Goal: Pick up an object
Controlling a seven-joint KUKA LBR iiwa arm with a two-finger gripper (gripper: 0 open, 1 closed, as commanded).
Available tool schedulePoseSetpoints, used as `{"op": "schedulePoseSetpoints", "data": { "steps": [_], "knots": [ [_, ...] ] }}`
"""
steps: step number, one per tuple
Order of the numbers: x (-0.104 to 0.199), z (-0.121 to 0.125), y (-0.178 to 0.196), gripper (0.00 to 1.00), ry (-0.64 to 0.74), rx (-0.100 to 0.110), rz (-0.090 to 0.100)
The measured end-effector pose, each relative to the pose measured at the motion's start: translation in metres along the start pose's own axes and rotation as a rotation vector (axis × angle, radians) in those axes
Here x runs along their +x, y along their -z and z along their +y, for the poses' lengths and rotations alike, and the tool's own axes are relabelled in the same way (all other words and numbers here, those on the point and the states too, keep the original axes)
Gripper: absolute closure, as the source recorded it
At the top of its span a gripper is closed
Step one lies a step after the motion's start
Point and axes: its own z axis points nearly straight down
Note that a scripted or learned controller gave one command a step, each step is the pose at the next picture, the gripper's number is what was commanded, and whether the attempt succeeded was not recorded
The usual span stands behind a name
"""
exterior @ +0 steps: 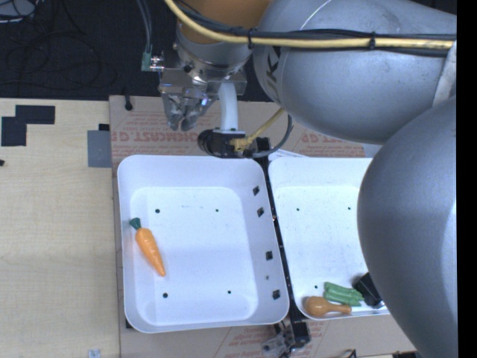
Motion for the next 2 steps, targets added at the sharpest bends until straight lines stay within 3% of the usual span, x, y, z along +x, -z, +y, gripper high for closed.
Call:
{"op": "schedulePoseSetpoints", "data": {
  "steps": [2],
  "knots": [
    [-0.001,-0.013,-0.024,1.00,-0.002,0.003,0.000]
  ]
}}
